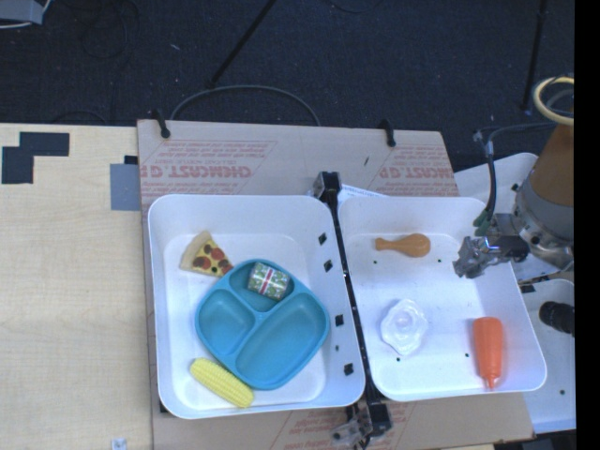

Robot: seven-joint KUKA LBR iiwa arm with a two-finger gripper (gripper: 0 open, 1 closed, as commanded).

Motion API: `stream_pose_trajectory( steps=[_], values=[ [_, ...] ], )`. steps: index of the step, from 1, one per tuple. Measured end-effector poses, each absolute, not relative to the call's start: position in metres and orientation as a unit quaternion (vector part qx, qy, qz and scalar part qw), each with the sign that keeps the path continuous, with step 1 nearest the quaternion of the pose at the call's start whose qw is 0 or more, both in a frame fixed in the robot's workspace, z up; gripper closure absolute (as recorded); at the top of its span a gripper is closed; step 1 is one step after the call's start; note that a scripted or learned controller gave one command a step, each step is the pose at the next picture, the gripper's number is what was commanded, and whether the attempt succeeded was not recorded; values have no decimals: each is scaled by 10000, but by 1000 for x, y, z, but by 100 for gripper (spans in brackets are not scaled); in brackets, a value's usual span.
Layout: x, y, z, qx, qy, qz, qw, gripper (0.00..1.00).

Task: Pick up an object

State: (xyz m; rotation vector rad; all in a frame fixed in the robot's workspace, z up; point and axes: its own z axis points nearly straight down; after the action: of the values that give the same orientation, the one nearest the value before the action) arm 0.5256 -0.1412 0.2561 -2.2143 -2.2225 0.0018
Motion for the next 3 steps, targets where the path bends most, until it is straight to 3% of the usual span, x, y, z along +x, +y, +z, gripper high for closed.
stream_pose_trajectory(
  steps=[2, 3],
  values=[
    [508, -37, 248, -7056, -7086, 9, 28, 100],
    [521, 14, 246, -7056, -7086, 8, 16, 100]
  ],
)
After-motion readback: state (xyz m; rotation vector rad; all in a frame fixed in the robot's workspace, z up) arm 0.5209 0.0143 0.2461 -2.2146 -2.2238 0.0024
